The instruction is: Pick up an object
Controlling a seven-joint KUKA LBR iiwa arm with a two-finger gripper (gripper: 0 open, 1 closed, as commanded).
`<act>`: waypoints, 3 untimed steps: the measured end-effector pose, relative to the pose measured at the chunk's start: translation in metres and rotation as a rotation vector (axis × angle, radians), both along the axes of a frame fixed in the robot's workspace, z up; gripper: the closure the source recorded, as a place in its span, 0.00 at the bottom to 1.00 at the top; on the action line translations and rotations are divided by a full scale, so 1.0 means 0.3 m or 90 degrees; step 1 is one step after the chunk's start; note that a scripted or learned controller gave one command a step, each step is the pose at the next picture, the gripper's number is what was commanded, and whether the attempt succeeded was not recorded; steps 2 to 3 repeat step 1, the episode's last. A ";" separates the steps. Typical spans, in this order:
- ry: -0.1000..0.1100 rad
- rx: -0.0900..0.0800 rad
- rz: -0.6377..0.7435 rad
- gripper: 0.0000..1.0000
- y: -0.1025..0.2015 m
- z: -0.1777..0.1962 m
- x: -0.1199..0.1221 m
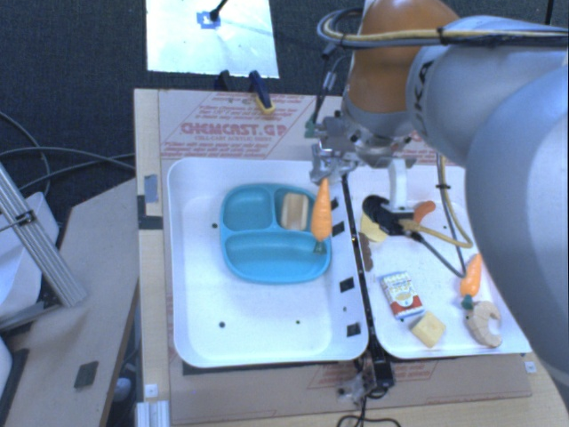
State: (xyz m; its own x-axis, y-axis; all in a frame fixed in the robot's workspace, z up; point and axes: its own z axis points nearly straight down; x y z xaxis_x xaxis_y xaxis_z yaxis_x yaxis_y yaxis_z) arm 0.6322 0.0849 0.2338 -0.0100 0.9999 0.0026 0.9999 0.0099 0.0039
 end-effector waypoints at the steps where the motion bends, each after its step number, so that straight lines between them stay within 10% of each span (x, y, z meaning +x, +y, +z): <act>1: 0.002 -0.002 -0.002 1.00 0.081 -0.066 0.005; 3: 0.002 -0.002 -0.002 1.00 0.081 -0.066 0.005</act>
